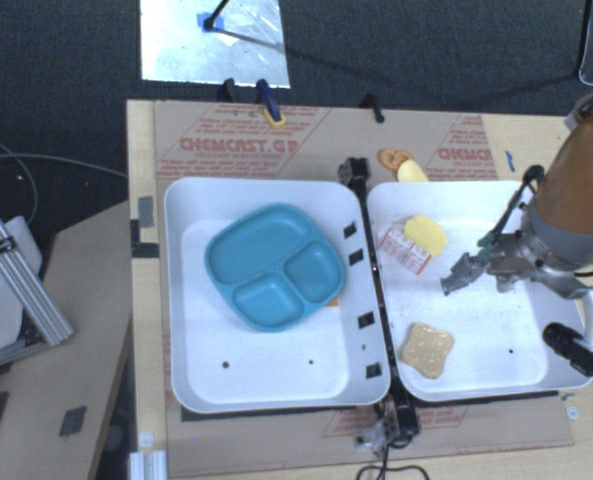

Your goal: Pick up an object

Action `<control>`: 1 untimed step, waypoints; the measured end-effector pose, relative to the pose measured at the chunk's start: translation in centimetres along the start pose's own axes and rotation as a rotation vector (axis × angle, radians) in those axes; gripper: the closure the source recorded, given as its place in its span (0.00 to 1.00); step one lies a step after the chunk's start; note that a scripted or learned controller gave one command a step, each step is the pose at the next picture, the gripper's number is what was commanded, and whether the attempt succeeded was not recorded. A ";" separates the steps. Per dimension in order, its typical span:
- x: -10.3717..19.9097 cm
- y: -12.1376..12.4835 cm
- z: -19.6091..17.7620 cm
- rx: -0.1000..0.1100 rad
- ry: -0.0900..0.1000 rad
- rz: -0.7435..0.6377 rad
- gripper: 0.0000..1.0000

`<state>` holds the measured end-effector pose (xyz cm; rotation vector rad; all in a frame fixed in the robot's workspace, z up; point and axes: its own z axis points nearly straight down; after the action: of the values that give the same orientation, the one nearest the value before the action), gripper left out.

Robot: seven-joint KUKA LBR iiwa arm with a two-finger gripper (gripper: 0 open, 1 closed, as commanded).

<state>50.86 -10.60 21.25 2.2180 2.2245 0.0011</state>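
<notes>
Nearest the camera, in the right bin [536, 373], a tan slice of toy bread [426, 349] lies flat close to the bin's front left corner. Farther back in the same bin, a small red-and-white packet [404, 250] lies just beside a yellow toy piece [426, 234]; the two look to be touching, near the divider between the bins. To their right, the gripper [463, 273] hangs over the bare middle of the bin floor, its grey fingers pointing left toward the packet and the yellow piece. Nothing lies between the fingers (whether they are spread or pressed together I cannot tell at this angle). The arm [581, 193] comes in from the right, its orange band above the wrist.

In the left bin [191, 298], a blue divided plate [272, 265] with three compartments sits tilted across the middle.

Beyond the bins, on the cardboard sheet [306, 138], a small yellow object [412, 171] and an orange-brown one [392, 158] lie against the right bin's far rim.
</notes>
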 end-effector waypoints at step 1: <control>3.2 -2.1 -9.2 -0.006 -0.001 -0.004 0.00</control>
<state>48.70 -7.42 30.48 2.2097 2.2258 0.0073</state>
